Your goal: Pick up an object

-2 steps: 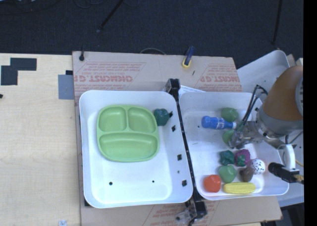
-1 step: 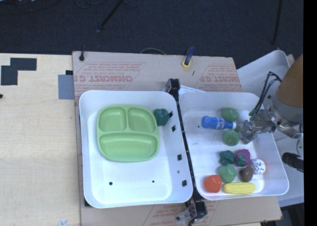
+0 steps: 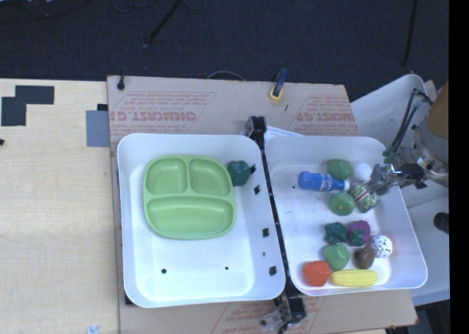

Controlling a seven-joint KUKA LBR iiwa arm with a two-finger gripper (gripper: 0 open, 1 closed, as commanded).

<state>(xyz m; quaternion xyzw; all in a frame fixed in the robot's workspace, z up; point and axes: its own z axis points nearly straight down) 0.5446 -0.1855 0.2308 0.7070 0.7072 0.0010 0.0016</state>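
On the desk sit 2 shallow white bins side by side, resting on a brown cardboard sheet with red printing. The left bin holds a light green divided tray with 3 compartments, lying flat in the bin's upper half, and a small dark green object just beside the tray's upper right corner, near the divider between the bins. The right bin carries the clutter: a blue bottle lying on its side, a green round piece just above its right end, a small white ball beside that, and another green lump below the bottle. Lower down sit a dark teal object, a purple one touching it, a white die with black dots, a brown piece, a green rounded shape, an orange-red ball and a yellow corn cob along the bin's front wall. The arm enters from the right edge, and the claw is down over the right bin's upper right area, right at a small green-and-red patterned object. I cannot tell how far the claw is spread or whether it grips that object; the view is too blurred there.
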